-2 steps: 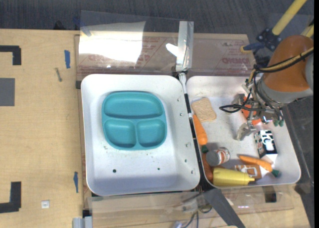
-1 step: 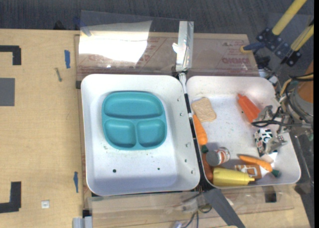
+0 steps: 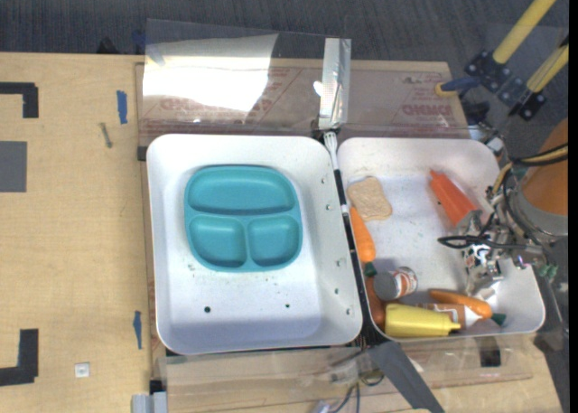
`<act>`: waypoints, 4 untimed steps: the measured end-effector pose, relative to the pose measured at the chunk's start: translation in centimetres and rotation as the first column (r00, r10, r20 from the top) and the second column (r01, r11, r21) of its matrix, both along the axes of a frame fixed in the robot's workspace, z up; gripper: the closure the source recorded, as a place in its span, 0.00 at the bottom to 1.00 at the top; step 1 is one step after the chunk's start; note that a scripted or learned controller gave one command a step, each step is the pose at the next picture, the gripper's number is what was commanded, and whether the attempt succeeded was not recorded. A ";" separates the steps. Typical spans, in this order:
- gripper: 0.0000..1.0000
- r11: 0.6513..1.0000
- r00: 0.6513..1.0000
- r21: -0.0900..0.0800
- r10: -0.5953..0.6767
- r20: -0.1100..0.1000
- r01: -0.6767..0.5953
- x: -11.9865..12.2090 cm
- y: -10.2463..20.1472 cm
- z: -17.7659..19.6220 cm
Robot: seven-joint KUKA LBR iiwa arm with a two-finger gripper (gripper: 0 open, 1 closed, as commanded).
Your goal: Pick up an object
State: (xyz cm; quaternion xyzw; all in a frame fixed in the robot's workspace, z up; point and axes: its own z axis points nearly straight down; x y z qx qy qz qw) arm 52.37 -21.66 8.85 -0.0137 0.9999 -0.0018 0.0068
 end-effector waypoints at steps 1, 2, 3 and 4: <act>0.00 0.996 0.996 0.004 -0.088 -0.001 0.088 5.6 3.8 0.0; 0.00 1.000 1.000 0.003 0.020 -0.003 -0.020 11.6 5.2 0.2; 0.00 0.959 0.959 -0.001 0.284 -0.007 -0.284 5.3 1.9 0.0; 0.00 0.985 0.985 0.003 0.170 -0.003 -0.170 6.9 7.9 0.0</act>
